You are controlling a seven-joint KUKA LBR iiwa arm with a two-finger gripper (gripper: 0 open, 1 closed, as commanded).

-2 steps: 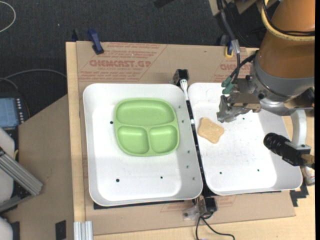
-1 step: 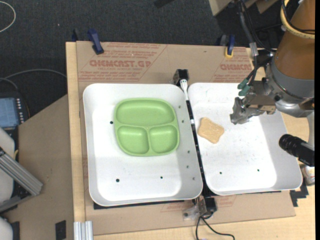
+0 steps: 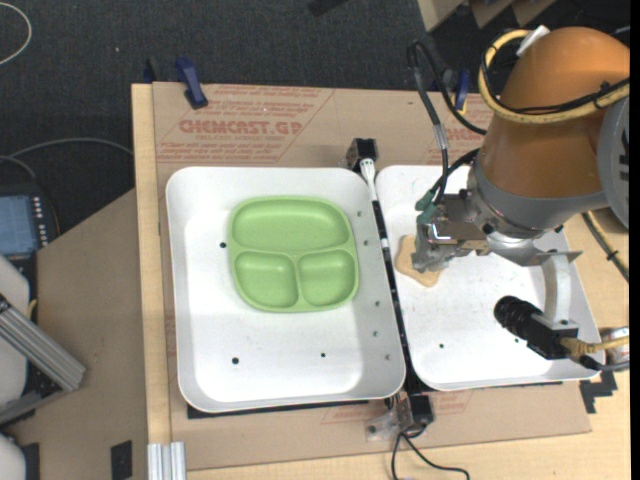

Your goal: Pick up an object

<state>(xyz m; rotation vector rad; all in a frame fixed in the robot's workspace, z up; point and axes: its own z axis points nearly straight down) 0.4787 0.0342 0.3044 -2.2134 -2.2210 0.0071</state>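
Two shallow white bins sit side by side on a counter covered with brown cardboard that bears red print along its far part. The left bin holds a pale green divided plate, with one wide compartment on its far side and two smaller ones on its near side; the plate lies flat in the far half of that bin, apart from all four walls. The right bin is partly covered by the arm, whose broad orange band and grey wrist reach in from the right and hang over the bin's far half. Below the wrist, the pincer is low over the left part of the right bin, directly above a small tan object. This object lies on the bin floor just beside the wall that the two bins share, about midway between near and far. The pincer hides part of it, and whether the pincer is wide, narrow or gripping the tan object cannot be told from this angle. A small black clamp sits at the far end of the seam between the bins, and a blue clip stands at the counter's far left corner.
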